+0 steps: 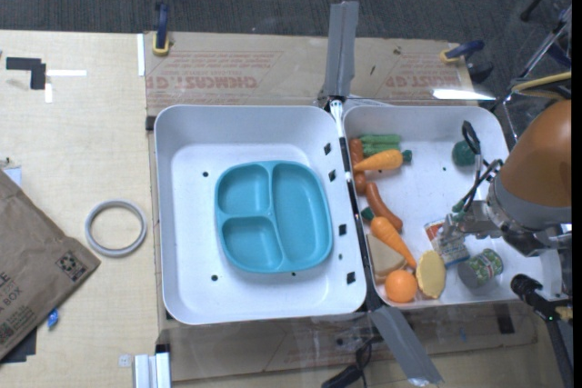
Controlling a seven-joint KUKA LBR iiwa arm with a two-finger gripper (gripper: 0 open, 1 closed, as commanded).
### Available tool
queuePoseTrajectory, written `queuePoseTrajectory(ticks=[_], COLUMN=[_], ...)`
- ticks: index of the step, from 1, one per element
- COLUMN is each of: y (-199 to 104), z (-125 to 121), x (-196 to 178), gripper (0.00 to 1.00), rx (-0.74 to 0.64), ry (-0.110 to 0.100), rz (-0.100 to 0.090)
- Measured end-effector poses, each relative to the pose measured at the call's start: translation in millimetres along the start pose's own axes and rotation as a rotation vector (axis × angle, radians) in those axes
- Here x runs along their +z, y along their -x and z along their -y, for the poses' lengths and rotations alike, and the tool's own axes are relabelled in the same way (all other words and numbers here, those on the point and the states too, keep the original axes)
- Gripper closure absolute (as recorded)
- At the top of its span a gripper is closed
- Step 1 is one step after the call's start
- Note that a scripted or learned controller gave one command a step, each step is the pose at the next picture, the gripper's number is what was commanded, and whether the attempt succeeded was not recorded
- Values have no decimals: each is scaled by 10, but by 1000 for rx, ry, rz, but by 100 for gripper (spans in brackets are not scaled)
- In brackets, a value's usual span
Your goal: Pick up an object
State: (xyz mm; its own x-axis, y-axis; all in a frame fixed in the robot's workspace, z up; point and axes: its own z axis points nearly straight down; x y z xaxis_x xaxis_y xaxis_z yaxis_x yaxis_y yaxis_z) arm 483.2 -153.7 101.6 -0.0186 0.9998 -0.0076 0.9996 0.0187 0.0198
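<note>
At the frame's right, the end effector (455,227) sits low in the right bin (427,118); I cannot tell how far open it is or whether it holds anything. Nearby lie a green can (482,268), a carrot (393,236) and an orange (400,286). Crowding could cause a glancing, failed grab.

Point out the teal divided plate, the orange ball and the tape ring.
teal divided plate (273,215): camera view, centre divider.
orange ball (400,286): camera view, top surface.
tape ring (115,227): camera view, left band.
</note>
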Motion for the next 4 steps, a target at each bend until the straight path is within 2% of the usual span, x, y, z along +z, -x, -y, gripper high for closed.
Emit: queuePoseTrajectory(ticks=[1, 2, 3, 4], y=[-342, -838, -838, -543], z=[-61, -522, -521, 27], x=[-5, -885, -885, -949], gripper=[100, 100, 0, 0], rx=[-460, -212, -212, -218], ry=[7, -20, -20, -22], rz=[7, -9, -9, -10])
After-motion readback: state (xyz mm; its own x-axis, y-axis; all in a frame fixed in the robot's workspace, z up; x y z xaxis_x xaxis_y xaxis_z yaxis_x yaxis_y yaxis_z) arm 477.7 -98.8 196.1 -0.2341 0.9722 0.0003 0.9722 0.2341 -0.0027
